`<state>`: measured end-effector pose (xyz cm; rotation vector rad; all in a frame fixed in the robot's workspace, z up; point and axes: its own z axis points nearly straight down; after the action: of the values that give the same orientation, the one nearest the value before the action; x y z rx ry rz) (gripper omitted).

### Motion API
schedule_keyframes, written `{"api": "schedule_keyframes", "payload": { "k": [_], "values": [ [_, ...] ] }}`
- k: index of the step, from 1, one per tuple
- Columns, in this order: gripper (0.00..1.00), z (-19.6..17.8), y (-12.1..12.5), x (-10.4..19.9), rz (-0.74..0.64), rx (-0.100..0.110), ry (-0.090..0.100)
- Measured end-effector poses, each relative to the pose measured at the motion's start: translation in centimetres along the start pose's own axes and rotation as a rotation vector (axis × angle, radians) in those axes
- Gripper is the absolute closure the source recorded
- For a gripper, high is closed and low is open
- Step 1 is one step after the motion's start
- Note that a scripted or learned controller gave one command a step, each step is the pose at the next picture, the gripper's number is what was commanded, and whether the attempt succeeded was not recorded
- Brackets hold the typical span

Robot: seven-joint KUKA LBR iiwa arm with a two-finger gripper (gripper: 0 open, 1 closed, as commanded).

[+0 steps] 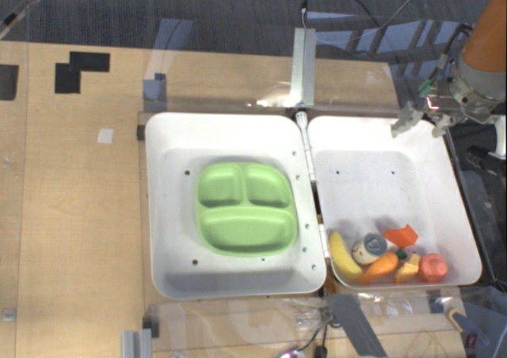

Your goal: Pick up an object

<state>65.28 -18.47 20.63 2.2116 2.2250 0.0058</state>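
A wooden bench (79,190) carries two white bins: the left bin (166,190) holds a green divided tray (244,207). Toy food — banana (341,252), carrot (380,265) and others — crowds the right bin's (380,174) near edge. The gripper (420,121) hovers over that bin's far right corner, fingers spread, holding nothing.

Arm (485,47) enters from far right, orange band up. Claw (420,120) points left and down, fingers spread, nothing between them.

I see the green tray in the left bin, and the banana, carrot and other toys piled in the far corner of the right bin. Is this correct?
One detail is wrong. The camera view shows the toys, among them the banana and carrot, piled along the near edge of the right bin, not in its far corner. The green tray does lie in the left bin.
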Motion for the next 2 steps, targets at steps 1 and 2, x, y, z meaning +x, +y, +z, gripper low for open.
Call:
{"api": "schedule_keyframes", "payload": {
  "k": [1,2],
  "values": [
    [0.00,6.7,-8.2,5.3,-0.200,0.002,0.001],
    [0.00,2.2,-7.7,1.9,-0.184,-0.001,-0.001]
  ]
}}
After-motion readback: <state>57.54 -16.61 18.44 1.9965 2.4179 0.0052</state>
